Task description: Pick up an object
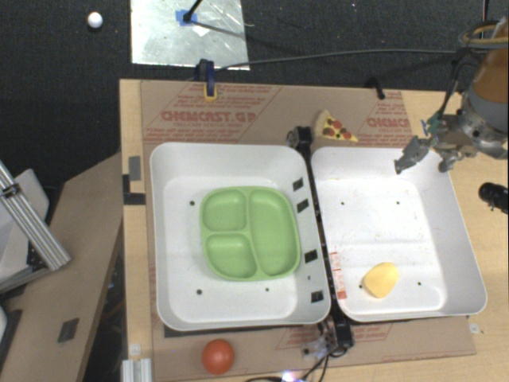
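One arm, cut off at right; jaws point(429, 159) spread open, gripping nothing.

Both bins point(238, 159) are seen as smooth white plastic with a slight sheen; the green divided tray point(249, 233) as matt plastic. The tabletop point(262, 110) is covered by printed brown paper, and a crinkled foil-like sheet point(189, 22) is noted beyond.
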`<action>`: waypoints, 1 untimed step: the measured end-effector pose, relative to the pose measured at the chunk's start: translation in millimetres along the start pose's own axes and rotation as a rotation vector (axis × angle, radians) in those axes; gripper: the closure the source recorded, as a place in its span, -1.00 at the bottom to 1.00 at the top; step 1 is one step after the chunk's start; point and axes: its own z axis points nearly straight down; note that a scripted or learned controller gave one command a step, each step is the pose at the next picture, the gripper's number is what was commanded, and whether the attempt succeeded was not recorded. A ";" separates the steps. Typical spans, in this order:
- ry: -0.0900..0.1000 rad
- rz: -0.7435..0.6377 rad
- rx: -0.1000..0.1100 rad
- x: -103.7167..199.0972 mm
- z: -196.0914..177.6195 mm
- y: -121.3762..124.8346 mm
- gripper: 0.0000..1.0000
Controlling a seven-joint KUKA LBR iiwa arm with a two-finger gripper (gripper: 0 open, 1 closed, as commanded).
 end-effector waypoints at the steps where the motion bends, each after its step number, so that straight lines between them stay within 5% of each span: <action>1: -0.002 -0.002 -0.009 0.2 -5.4 1.8 -1.00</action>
